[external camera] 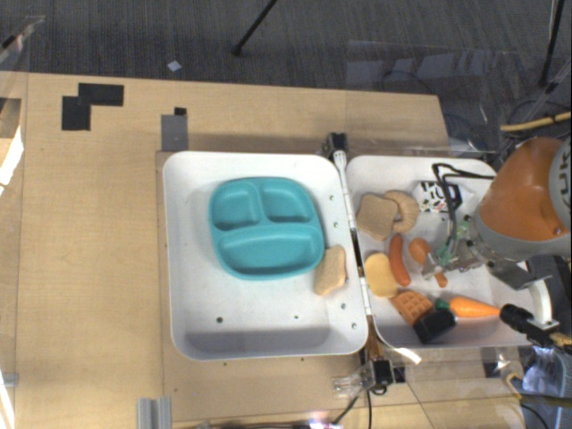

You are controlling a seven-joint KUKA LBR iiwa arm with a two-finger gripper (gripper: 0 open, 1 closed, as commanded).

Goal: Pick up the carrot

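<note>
Carrot point(472, 308) lies at right bin's point(474, 164) front edge, w/ a black block point(435, 325) touching its green end. Gripper point(450, 256) hovers over sausages point(399, 259), away from carrot; can't tell its opening, nothing visibly held. Risk: it grabs a sausage or the block instead.

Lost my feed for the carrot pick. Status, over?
Gripper low over right bin, above the sausages. Carrot lying free near the bin's front, not gripped. Black block touching its green end.

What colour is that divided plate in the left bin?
Teal, plain; the plate shows clearly in the camera view.
</note>
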